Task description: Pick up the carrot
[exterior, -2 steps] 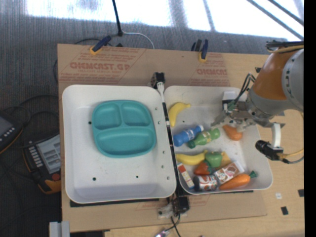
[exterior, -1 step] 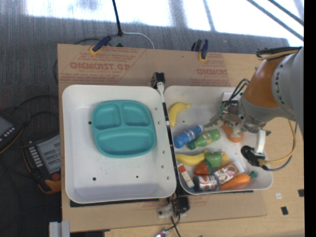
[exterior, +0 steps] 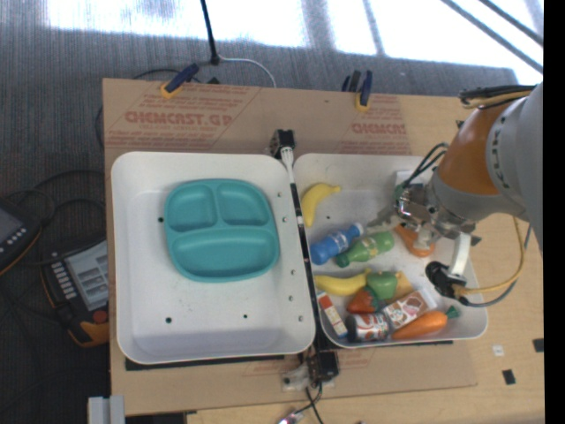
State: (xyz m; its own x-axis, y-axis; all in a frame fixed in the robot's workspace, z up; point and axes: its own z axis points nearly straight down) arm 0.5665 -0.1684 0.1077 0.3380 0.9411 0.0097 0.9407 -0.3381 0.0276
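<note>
The carrot (exterior: 425, 324) is orange with a small green tip and lies along the front wall of the right bin (exterior: 353, 168), near its front right corner. My gripper (exterior: 415, 220) hangs over the right side of that bin, well behind the carrot and apart from it. A small orange object (exterior: 418, 241) sits directly under the gripper, partly hidden by it.
The right bin also holds a banana (exterior: 316, 199), a blue bottle (exterior: 335, 242), a green bottle (exterior: 371, 246), a yellow piece (exterior: 342, 283), a green pepper (exterior: 382, 283) and a red-white packet (exterior: 406, 307) touching the carrot. A teal divided plate (exterior: 221, 228) lies in the left bin (exterior: 141, 307).
</note>
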